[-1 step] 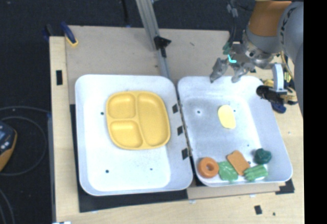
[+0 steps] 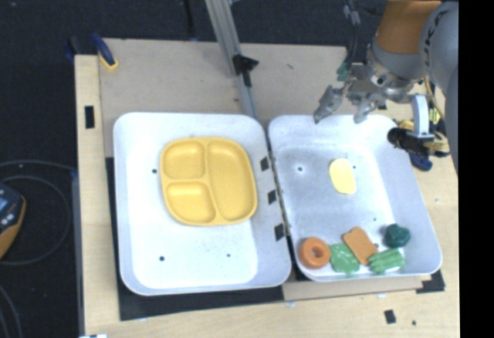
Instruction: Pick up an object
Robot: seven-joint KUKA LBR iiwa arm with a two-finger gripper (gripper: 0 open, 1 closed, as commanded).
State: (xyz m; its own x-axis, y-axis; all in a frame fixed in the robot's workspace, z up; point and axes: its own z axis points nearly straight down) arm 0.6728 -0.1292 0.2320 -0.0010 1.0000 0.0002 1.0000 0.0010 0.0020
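Note:
My gripper (image 2: pixel 340 110) hangs over the far edge of the right bin (image 2: pixel 309 197), fingers spread open with nothing between them. A pale yellow oval piece (image 2: pixel 343 176) lies in the middle of that bin, below the gripper. Along the bin's near edge sit an orange ring (image 2: pixel 315 251), a light green lump (image 2: pixel 344 259), an orange-brown block (image 2: pixel 360 243), a green piece (image 2: pixel 386 259) and a dark green round thing (image 2: pixel 397 235).
The left bin (image 2: pixel 139 251) holds a yellow divided plate (image 2: pixel 208 180). A slanted metal pole (image 2: pixel 220 20) rises behind the bins and ends at a clamp near the gap between them. The arm's orange band (image 2: pixel 413 5) sits at the upper right.

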